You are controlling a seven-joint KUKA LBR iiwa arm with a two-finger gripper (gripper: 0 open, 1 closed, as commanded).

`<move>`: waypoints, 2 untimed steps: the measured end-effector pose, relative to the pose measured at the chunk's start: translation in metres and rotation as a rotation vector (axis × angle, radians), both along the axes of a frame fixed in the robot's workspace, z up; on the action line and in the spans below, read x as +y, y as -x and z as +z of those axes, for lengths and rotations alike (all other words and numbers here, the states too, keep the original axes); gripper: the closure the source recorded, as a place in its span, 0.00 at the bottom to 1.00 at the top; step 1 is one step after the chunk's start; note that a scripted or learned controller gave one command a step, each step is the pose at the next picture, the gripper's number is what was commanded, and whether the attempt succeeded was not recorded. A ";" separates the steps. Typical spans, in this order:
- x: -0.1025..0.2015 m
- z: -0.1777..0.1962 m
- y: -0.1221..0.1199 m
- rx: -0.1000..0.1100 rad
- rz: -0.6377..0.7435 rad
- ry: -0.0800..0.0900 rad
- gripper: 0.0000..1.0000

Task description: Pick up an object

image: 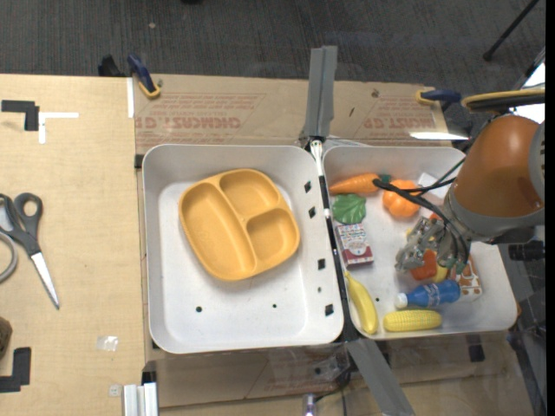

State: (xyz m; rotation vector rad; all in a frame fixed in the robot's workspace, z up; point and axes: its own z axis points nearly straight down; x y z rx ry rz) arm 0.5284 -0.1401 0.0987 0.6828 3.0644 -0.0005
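While I watch from the overhead camera, the arm (499, 176) reaches in from the right, its orange band over the back of the right bin (494, 315). My gripper (427, 251) hangs low inside that bin, over a small orange-red object (425, 269) just above the blue bottle (431, 295). I cannot tell from this slant whether the jaws are open or closed, nor whether anything sits between them.

Around it I see the pile of toy food: a carrot (357, 183) along the back wall, an orange piece (401, 202) beside it, a green leafy item (349, 208), a small dark-red carton (355, 243), a banana (362, 302) by the left wall, and a yellow corn cob (413, 321) at the front edge, just below the bottle.

On my left, the other bin (165, 319) holds a yellow divided plate (239, 223), lying flat. Scissors (31, 241) rest on the bench well apart from both bins.
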 end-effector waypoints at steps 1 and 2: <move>0.069 0.151 -0.002 0.001 -0.070 0.000 1.00; 0.106 0.091 0.050 0.005 -0.186 0.000 1.00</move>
